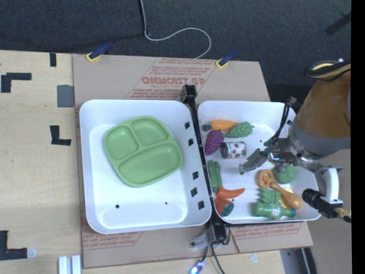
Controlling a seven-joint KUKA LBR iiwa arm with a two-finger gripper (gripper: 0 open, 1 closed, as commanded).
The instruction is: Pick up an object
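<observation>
My gripper hangs over the middle of the right bin, open, with nothing between its fingers. One dark finger points left toward a small can. Just below and to the right of the gripper lie a round green toy and an orange spoon-shaped toy. A green knobbly toy lies near the bin's front wall. The grey arm with its orange band comes in from the right.
The right bin also holds an orange carrot, green grapes, purple grapes, a green cucumber and a red chilli. In the left bin lies a green divided plate. A black divider separates the bins.
</observation>
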